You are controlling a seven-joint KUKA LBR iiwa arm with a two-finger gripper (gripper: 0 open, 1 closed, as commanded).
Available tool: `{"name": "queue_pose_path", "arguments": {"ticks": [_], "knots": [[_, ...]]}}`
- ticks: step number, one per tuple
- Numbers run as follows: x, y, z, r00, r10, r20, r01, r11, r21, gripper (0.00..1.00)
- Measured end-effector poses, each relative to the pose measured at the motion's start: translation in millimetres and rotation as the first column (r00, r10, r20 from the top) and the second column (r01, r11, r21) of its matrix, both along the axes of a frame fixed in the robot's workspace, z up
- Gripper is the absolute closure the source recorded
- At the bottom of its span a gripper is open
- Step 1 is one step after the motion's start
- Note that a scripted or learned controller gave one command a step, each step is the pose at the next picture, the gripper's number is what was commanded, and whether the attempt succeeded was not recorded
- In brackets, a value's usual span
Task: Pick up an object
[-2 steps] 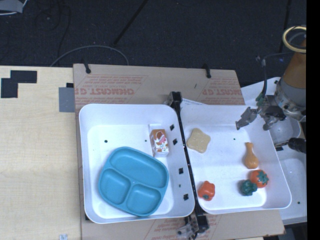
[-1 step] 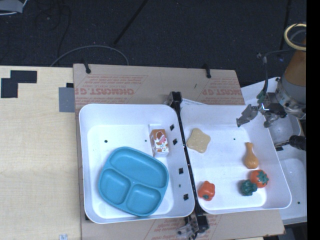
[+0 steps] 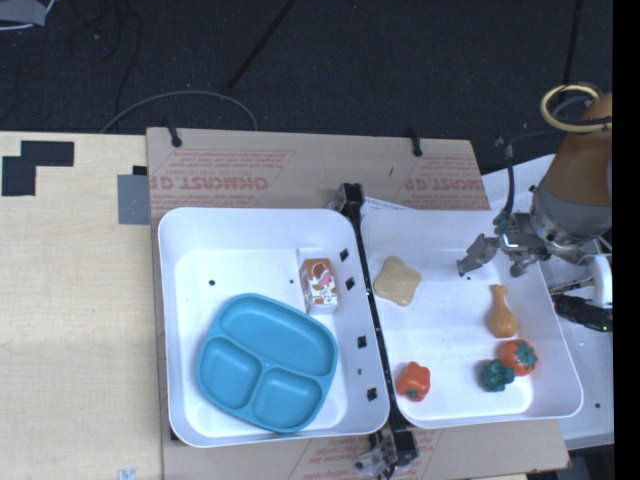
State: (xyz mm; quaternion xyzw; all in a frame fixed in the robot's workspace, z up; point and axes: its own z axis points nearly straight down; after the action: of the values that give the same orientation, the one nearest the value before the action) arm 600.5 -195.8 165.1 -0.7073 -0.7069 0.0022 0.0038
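Note:
My gripper (image 3: 497, 262) hangs over the back right part of the right bin (image 3: 450, 413), its two fingers spread open with nothing between them. An orange gourd-shaped toy (image 3: 501, 311) lies just in front of it, apart from the fingers. A beige flat piece (image 3: 397, 281) rests to the gripper's left near the divider. Along the bin's front lie a red pepper (image 3: 413, 380), a teal object (image 3: 494, 375) and a red-orange tomato (image 3: 518, 356).
The left bin (image 3: 175, 268) holds a blue divided plate (image 3: 266, 361) and a small printed carton (image 3: 319, 284). A black divider strip (image 3: 362, 298) runs between the bins. The arm's grey and orange body (image 3: 575, 183) stands at the right edge.

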Motion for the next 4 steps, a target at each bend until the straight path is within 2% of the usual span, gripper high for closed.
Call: {"name": "queue_pose_path", "arguments": {"ticks": [1,2,3,4], "knots": [[-7,8,-49,1.0,0.0,0.001,0.0,1.0,0.0,0.0],[-8,10,-79,1.0,-0.001,0.003,0.001,1.0,0.0,0.0],[-7,9,-67,1.0,-0.002,0.005,0.002,1.0,-0.001,1.0],[-6,2,-22,1.0,-0.003,0.011,0.004,1.0,-0.003,1.0]]}}
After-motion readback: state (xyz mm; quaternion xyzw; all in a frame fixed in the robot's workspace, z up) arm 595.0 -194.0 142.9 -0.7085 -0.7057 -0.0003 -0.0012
